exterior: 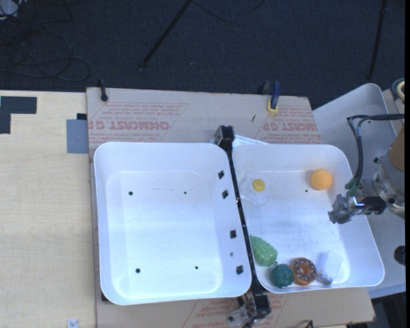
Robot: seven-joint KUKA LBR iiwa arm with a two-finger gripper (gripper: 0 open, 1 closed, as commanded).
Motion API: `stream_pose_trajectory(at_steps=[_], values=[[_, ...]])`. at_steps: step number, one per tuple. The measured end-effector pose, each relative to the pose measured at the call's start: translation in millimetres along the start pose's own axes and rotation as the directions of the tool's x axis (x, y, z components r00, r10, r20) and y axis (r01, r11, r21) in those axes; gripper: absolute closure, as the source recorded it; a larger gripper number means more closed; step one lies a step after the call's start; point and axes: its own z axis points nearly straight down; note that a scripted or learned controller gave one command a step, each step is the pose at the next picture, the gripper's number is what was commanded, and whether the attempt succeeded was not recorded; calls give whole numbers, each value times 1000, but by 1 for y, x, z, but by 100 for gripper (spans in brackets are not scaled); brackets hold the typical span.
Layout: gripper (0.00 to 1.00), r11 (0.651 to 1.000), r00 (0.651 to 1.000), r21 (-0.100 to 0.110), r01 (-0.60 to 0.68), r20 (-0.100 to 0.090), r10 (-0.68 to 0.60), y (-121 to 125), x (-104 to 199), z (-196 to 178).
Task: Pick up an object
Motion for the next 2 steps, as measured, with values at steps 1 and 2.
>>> stream_pose_trajectory(at_steps=[1, 2], values=[[100, 1000, 1000, 10, 8, -4, -8, -6, 78, 124], [100, 1000, 1000, 2, 0, 0, 0, -4, 72, 108]])
